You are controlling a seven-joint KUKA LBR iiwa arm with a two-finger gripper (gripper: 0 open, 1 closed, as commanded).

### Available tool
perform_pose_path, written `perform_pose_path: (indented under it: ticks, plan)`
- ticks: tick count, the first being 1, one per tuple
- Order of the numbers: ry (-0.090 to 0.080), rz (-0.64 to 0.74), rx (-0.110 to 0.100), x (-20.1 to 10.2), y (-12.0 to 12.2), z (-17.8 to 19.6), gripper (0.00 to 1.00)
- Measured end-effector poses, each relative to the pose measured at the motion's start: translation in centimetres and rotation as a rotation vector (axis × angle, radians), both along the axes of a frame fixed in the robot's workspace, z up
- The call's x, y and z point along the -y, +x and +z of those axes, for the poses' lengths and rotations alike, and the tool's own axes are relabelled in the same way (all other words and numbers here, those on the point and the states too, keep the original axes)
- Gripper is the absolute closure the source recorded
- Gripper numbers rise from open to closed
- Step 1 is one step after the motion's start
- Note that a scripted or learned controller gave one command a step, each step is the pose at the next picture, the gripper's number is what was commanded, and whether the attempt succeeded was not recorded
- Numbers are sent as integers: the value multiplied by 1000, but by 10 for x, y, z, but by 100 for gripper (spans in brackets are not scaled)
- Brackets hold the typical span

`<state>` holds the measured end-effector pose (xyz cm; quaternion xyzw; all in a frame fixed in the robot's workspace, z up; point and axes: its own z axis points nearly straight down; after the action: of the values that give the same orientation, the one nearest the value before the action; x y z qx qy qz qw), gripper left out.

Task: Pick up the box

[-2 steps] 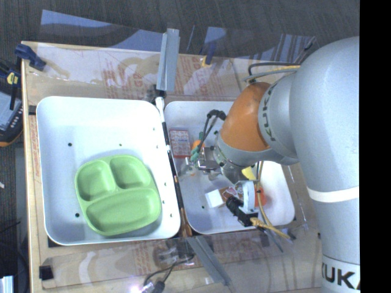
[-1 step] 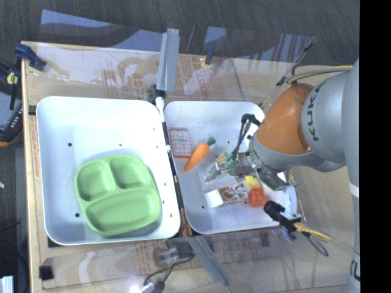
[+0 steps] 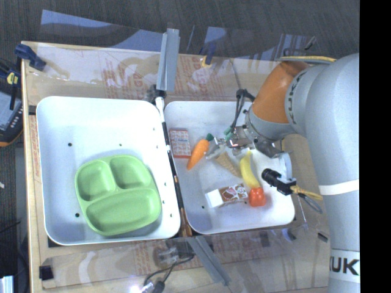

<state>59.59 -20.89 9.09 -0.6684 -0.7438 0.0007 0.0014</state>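
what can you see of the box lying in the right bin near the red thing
The box is a small, flat, oblong carton, apparently cardboard, with a white end toward the view's left and a brown printed picture over the rest. It lies flat on the floor of the right bin, toward its near wall, slightly slanted. Its right end meets or nearly meets a small red toy; a yellow banana lies just beyond it. The gripper is farther back, not on it.
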Motion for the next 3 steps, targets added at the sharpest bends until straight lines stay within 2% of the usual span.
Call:
perform_pose_path:
  ticks: [1,2,3]
  plan:
    - [0,-120,0,-6,-104,80,0]
    - [-15,-222,30,-34,-113,14,0]
    - [-16,-112,36,-81,-111,13,0]
